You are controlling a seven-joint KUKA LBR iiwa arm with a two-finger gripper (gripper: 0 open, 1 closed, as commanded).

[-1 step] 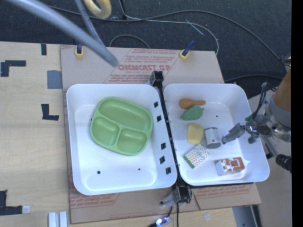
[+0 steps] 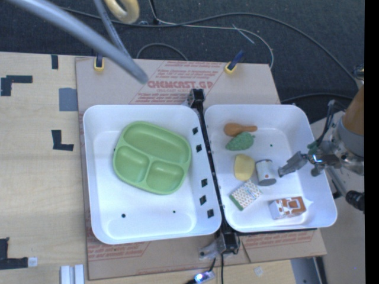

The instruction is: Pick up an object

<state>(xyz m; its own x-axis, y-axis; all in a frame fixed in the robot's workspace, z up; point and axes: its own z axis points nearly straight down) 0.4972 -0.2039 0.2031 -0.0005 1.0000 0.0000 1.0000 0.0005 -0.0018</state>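
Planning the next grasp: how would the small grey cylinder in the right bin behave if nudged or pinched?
The grey cylinder looks like a small metal can lying tilted, so it probably rolls when nudged. Its smooth, shiny surface may slip from a pinch. It looks rigid, unlikely to deform. The yellow piece beside it may block rolling that way.

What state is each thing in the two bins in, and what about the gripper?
Green plate: lying flat in the left bin, nothing on it.
Metal cup: tipped on its side in the right bin.
Yellow block: lying loose beside the cup.
Green leaf: lying loose.
Orange drumstick: lying loose.
Checked packet: lying flat.
Small box: lying flat.
Gripper: low over the right bin, holding nothing.
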